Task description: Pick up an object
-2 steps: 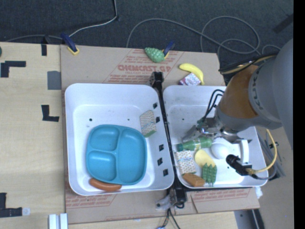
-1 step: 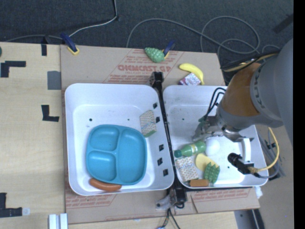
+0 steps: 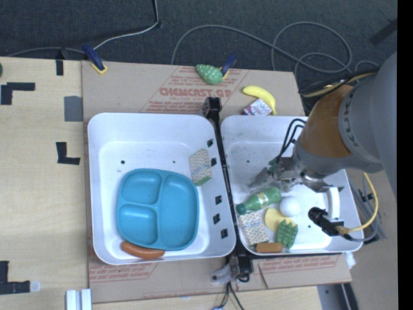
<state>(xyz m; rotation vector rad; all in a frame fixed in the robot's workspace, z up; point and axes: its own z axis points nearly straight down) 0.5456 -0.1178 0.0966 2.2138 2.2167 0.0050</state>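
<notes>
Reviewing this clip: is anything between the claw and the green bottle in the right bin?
Nothing visible. The claw sits just above the green bottle in the right bin, with only bare bin floor between them. The white ball lies to the bottle's right and a patterned packet below it, both off the claw's path.

- I see two white bins [image 3: 106,131].
- The plate [image 3: 157,209] is light blue.
- The hot dog [image 3: 142,250] is orange-red.
- The bottle [image 3: 259,200] is green.
- The ball [image 3: 290,206] is white.
- The banana [image 3: 260,96] is yellow.
</notes>
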